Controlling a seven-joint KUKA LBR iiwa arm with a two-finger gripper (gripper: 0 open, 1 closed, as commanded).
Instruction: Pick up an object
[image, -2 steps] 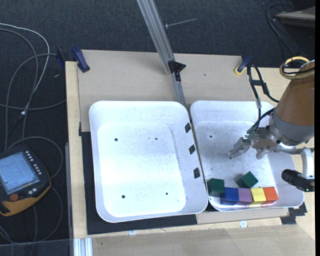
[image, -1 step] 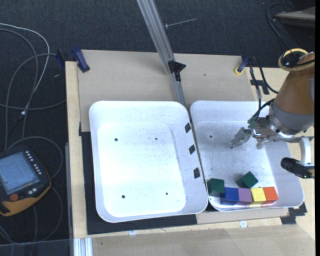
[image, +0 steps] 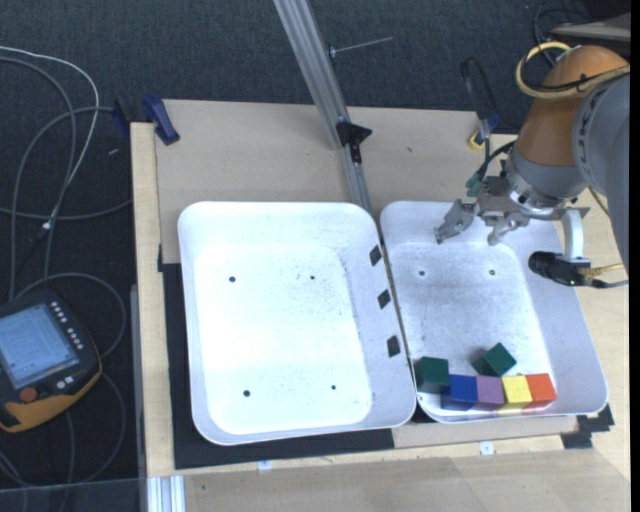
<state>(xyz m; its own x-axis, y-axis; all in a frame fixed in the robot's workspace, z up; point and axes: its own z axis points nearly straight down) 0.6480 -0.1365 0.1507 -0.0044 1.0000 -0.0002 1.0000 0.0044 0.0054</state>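
A tan bench holds two white bins. The gripper hangs over the right bin's far end, fingers spread and holding nothing. The blocks crowd its near edge; packed so tightly, fingers could jam between neighbours.

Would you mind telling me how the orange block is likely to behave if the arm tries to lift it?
The orange block looks like a rigid cube, so it probably won't roll or flex. It sits against the yellow block and near the right bin's rim, so fingers may struggle to straddle it.
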